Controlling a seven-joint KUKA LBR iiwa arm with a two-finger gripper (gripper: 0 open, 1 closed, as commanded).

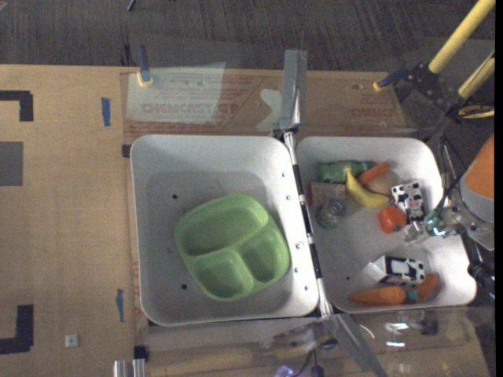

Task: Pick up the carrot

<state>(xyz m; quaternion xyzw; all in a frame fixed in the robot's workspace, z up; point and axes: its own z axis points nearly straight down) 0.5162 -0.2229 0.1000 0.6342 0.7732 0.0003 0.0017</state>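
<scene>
A long orange carrot (pixel 379 295) lies along the front wall of the right bin (pixel 346 246). A shorter orange piece (pixel 428 287) sits just to its right. Another slim orange carrot-like piece (pixel 375 171) lies at the back of that bin, beside a yellow banana (pixel 363 192). My gripper (pixel 428 225) hangs near the bin's right wall, just right of a round red-orange item (pixel 391 218) and below a black-and-white patterned block (pixel 408 199). It is well above the front carrot and nothing shows between its fingers.
The right bin also holds a green item (pixel 339 170), a brown packet (pixel 324 192), a small can (pixel 333 210) and a second black-and-white block (pixel 404 269). The left bin (pixel 157 171) holds a green divided plate (pixel 232 246). A metal divider (pixel 302 226) separates the bins.
</scene>
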